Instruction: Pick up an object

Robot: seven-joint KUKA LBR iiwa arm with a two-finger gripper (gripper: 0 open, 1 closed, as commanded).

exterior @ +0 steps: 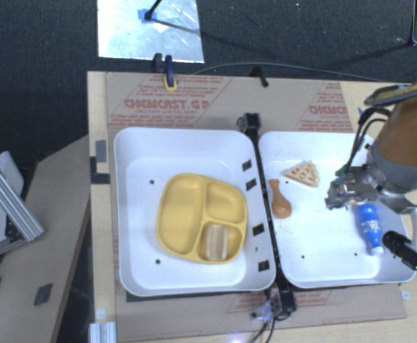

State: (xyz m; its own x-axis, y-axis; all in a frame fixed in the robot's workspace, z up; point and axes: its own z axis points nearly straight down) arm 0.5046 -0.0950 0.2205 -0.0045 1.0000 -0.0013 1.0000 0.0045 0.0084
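The camera view showed the gripper (pixel 339 195) just left of the blue bottle (pixel 370 227), probably lining up for it, though I could not tell whether it was wide or narrow.

I see a tray (pixel 194 213) with a cup (pixel 213 241) in the left bin (pixel 133 191); the right bin (pixel 323 263) holds a drumstick (pixel 280 200), a wedge (pixel 302 173) behind it, and a bottle (pixel 370 227) at right.

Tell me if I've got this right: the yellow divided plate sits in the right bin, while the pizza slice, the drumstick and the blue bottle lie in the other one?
Not quite. The camera view shows the yellow divided plate in the left bin, not the right. The rest holds: the pizza slice, the drumstick and the blue bottle lie in the other bin, where the gripper is.
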